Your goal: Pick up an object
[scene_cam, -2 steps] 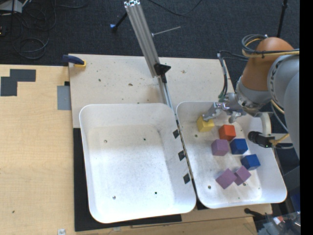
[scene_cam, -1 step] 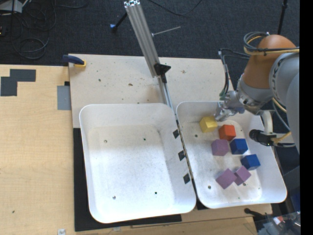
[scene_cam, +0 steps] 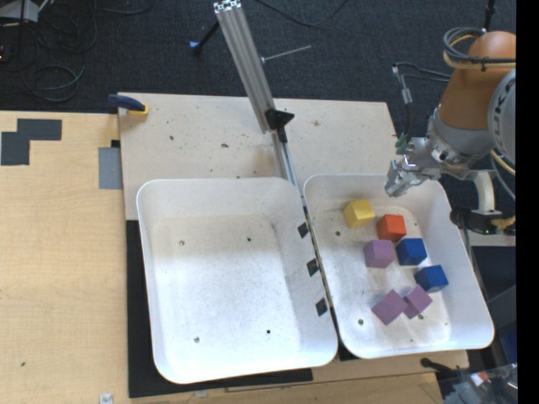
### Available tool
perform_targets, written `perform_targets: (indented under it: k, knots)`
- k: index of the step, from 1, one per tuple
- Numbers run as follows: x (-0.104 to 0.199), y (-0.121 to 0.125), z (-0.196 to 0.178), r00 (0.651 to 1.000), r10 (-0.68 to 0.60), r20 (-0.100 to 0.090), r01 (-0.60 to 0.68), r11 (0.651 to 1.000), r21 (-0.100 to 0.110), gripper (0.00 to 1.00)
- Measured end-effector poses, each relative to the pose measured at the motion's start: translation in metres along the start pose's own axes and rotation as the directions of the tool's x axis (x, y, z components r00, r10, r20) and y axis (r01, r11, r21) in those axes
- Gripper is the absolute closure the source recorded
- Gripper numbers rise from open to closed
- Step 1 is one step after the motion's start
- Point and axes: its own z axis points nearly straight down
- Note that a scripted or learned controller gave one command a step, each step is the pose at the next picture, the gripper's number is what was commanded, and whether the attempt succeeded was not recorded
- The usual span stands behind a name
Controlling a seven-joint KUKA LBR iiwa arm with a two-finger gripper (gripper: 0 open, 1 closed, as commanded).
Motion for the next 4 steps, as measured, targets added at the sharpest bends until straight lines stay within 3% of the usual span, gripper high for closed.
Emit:
perform_targets:
  k: [2, 4]
  knots:
    - [-0.003, 0.001, -0.090, 1.000, -0.002, 0.000, 0.002, 1.000, 0.001, 1.00]
    - [0.105, -0.040, -0.060, 1.000, -0.003, -0.004, 0.003, 1.000, 0.010, 1.00]
